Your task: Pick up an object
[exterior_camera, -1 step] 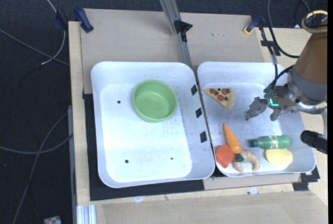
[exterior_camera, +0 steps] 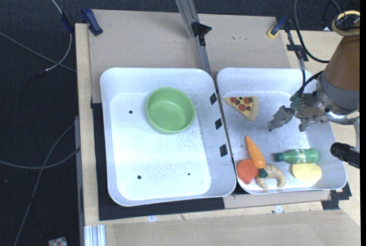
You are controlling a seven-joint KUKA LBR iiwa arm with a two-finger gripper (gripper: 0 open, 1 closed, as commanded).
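The robot's gripper [exterior_camera: 289,119] hangs over the right bin [exterior_camera: 269,76] with its two dark fingers spread apart and nothing between them, so by the look of it no object has yet been picked up. The pizza slice [exterior_camera: 243,106] lies just beyond its left fingertip toward the bin divider, while the carrot [exterior_camera: 255,151], red piece [exterior_camera: 247,171], croissant [exterior_camera: 271,176], green bottle [exterior_camera: 297,155] and yellow piece [exterior_camera: 306,171] sit below it along the bin's near edge. Choosing one, closing on it and lifting all appear to remain; the green bowl [exterior_camera: 169,110] rests well apart in the left bin [exterior_camera: 120,125].
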